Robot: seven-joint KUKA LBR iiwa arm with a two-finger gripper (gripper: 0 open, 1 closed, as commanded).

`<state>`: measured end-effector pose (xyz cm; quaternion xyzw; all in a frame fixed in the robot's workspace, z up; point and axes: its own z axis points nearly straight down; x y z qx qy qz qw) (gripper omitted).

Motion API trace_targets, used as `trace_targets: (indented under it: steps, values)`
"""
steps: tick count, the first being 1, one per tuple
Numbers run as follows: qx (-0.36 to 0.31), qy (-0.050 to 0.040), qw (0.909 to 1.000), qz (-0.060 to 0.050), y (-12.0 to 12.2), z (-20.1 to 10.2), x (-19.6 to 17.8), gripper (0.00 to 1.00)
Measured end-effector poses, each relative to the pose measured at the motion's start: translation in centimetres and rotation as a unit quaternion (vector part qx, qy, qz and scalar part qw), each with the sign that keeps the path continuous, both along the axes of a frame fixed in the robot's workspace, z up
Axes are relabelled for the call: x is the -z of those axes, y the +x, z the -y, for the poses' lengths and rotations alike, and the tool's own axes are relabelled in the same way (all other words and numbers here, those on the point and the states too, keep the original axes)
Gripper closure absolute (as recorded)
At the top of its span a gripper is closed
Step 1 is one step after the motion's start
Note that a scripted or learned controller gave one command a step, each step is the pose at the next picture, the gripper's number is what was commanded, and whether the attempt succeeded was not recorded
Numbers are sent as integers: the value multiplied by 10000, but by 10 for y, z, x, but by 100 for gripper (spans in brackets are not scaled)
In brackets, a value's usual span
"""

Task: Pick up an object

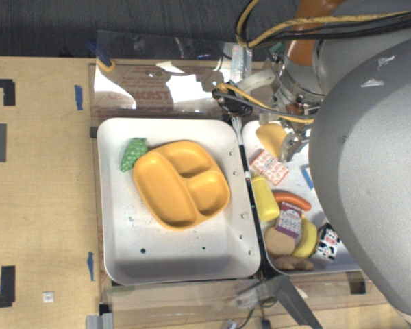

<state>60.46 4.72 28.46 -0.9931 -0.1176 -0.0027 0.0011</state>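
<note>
Wooden bench top with blue tape marks, and two white bins sitting side by side on it. Left bin [116,252] has a yellow divided plate [181,182] taking up most of its middle, with a little green bunch of grapes [131,153] touching the plate's far-left edge.

Right bin [255,256] is where the clutter is, and a good part of it is hidden under the big grey arm [370,170]. Along its left wall, from far to near: a yellow wedge [270,137], a red-and-white packet [269,167], a yellow bottle [264,197], a sausage [292,201], a purple-labelled packet [290,219], a banana [305,240] and a tan round thing [282,242] at the near corner.

The gripper [288,146] hangs over the far end of the right bin, just beside the yellow wedge. Can't tell how its tips are set, the wrist and cables cover them, and nothing shows between them.

My guess is it's still picking a target, and the wedge is the closest candidate. To do it well I'd come straight down centred on the wedge, not on its edge by the bin wall, and keep clear of the packet right next to it so it doesn't nudge both.
</note>
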Motion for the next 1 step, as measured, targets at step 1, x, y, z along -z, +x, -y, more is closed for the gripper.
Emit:
trace_targets:
  steps: [1]
  values:
    - [169, -15, 9998, -78, -61, 12, 85, 100]
